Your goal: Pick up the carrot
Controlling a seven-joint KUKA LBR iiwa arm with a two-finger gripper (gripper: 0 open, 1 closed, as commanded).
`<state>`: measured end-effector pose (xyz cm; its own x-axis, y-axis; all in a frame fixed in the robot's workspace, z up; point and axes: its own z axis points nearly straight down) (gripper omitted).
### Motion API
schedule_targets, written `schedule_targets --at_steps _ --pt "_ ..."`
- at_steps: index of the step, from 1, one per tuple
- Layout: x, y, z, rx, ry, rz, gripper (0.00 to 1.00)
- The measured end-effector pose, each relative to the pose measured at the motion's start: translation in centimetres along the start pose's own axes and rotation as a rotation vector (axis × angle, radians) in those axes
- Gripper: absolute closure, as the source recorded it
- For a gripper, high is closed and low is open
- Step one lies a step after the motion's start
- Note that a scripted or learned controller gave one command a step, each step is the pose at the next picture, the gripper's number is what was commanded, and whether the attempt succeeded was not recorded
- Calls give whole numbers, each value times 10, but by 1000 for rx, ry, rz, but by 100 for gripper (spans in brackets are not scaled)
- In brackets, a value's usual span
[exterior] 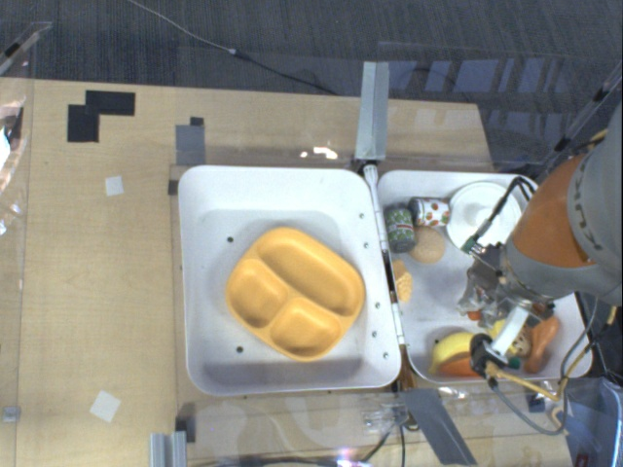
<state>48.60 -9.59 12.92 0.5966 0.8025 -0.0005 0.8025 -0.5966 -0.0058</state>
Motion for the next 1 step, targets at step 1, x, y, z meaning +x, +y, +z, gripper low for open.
schedule_targets --at_steps 1 --pt "-1 2 -2 -5 1 3 0"
